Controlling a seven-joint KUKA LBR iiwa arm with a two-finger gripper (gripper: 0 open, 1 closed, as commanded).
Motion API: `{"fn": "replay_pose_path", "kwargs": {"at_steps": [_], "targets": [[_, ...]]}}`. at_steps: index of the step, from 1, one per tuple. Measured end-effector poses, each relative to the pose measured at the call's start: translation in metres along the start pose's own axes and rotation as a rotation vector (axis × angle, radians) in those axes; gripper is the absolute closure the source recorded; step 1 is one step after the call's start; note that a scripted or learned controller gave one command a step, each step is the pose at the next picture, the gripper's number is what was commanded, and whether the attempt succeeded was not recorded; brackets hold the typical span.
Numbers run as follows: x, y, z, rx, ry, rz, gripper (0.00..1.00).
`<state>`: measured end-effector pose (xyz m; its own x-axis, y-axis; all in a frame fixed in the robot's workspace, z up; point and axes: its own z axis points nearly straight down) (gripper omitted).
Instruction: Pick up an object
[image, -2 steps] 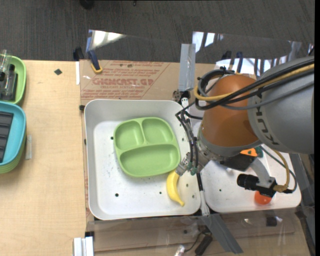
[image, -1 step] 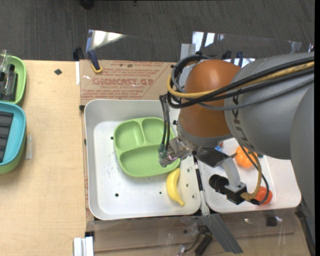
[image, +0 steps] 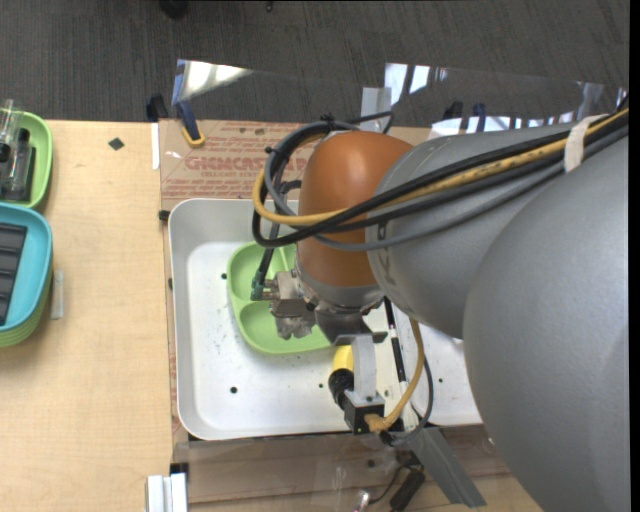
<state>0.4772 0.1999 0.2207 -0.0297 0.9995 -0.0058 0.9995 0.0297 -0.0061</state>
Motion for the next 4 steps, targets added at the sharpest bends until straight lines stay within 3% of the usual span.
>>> {"fn": "replay_pose_path", "kwargs": {"at_steps": [1, 2, 3, 4], "targets": [[0.018, 0.004, 0.109, 0.004, 0.0, 0.377, 1.0], [0.028, 0.003, 0.026, 0.0, 0.0, 0.07, 1.0], [0.028, 0.001, -0.094, -0.001, 0.0, -0.081, 1.0], [-0.002, 0.058, -0.211, -0.006, 0.0, -0.787, 1.0]]}}
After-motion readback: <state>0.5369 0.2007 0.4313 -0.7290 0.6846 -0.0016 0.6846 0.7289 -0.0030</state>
